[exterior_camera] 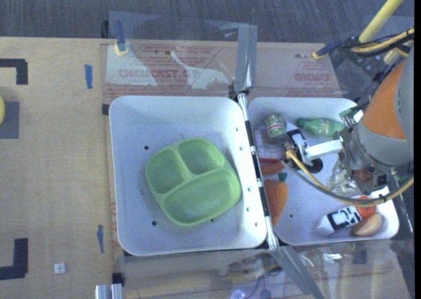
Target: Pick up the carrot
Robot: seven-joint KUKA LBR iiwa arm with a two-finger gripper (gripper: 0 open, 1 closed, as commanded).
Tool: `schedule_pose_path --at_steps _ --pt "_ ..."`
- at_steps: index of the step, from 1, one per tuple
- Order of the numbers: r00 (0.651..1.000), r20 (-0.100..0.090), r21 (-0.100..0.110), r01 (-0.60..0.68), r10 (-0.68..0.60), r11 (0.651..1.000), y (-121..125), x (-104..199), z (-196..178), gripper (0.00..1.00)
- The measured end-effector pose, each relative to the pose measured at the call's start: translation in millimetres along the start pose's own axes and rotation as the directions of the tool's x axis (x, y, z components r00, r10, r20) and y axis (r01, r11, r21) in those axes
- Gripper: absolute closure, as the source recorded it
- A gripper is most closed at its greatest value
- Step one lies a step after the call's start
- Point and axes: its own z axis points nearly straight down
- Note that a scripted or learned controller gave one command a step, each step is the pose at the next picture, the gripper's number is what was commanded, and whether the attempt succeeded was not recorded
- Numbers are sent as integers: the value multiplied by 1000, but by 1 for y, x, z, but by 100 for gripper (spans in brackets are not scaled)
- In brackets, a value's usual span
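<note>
Orange carrot w/ green top [277, 197] lies on the right white bin [309, 222] floor, at its left wall, not yet lifted. Gripper [358, 176] hangs right of it, apart; grip state can't be told. Approach, grasp left.

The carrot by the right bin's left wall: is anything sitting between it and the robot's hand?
Nothing solid lies between. The carrot lies against the right bin's left wall, with bare bin floor between it and the hand. A yellow cable arcs over that gap.

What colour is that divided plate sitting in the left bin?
Light green. The divided plate shows plainly in the camera view, lying in the left white bin.
</note>
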Motion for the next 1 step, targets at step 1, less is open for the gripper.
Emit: schedule_pose_path --at_steps 1 --pt "999 -1 0 47 -47 999 80 -17 -10 100"
